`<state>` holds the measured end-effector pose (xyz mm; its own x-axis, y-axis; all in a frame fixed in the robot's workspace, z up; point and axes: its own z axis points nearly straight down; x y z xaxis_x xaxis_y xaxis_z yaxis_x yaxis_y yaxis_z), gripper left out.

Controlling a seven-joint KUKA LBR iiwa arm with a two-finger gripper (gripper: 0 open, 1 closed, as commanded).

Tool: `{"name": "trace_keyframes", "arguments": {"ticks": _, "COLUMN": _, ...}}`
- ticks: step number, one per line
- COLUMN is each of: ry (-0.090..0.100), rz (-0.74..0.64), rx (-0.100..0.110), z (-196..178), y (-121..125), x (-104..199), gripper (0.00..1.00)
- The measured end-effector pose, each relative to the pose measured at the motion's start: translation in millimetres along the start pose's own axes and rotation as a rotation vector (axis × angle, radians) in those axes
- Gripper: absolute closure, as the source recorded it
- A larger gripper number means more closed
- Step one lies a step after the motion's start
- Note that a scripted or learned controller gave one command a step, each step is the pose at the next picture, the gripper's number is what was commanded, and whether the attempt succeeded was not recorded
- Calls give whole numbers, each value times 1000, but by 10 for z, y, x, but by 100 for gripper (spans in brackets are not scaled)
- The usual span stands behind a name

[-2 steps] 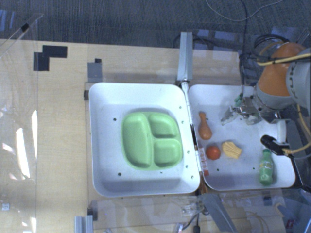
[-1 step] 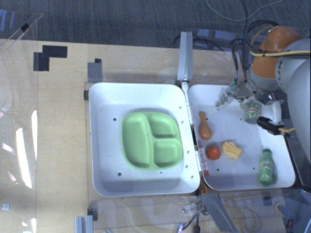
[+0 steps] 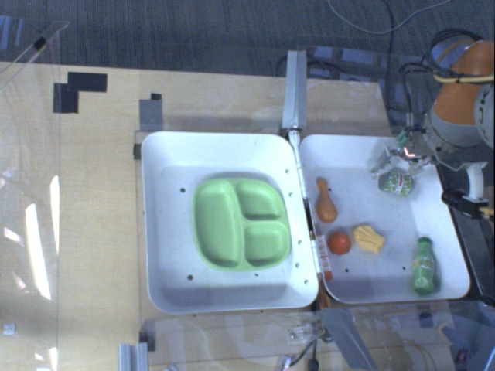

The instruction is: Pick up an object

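Observation:
The right bin point(image 3: 363, 284) holds several small objects. A green and white patterned can point(image 3: 397, 182) lies near its far right corner. My gripper point(image 3: 400, 158) hangs directly over that can, just behind it in the view, on the grey arm with its orange band point(image 3: 462, 91). I cannot tell whether it touches the can. An orange-brown drumstick point(image 3: 326, 201) lies by the bin's left wall. A red tomato point(image 3: 339, 243) and a yellow ridged piece point(image 3: 369, 239) sit side by side in the middle. A green bottle point(image 3: 423, 266) lies near the front right corner.
The left bin point(image 3: 166, 207) holds a light green divided plate point(image 3: 241, 222). A metal post point(image 3: 294, 91) stands behind the seam between the two bins. Black cables run along the floor at the back right.

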<state>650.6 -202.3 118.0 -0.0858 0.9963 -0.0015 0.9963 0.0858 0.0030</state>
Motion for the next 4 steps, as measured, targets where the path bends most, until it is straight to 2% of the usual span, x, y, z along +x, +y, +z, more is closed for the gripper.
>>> {"name": "trace_keyframes", "arguments": {"ticks": 1, "ry": -2, "rz": -99, "rx": -6, "z": 302, "y": -382, "x": 410, "gripper": 0}}
{"name": "trace_keyframes", "arguments": {"ticks": 2, "ry": -1, "rz": -91, "rx": -4, "z": 318, "y": 270, "x": 663, "gripper": 0}}
{"name": "trace_keyframes", "arguments": {"ticks": 3, "ry": -1, "rz": -99, "rx": -9, "z": 213, "y": 300, "x": 685, "gripper": 100}}
{"name": "trace_keyframes", "arguments": {"ticks": 4, "ry": -1, "rz": -99, "rx": -8, "z": 216, "y": 299, "x": 688, "gripper": 0}}
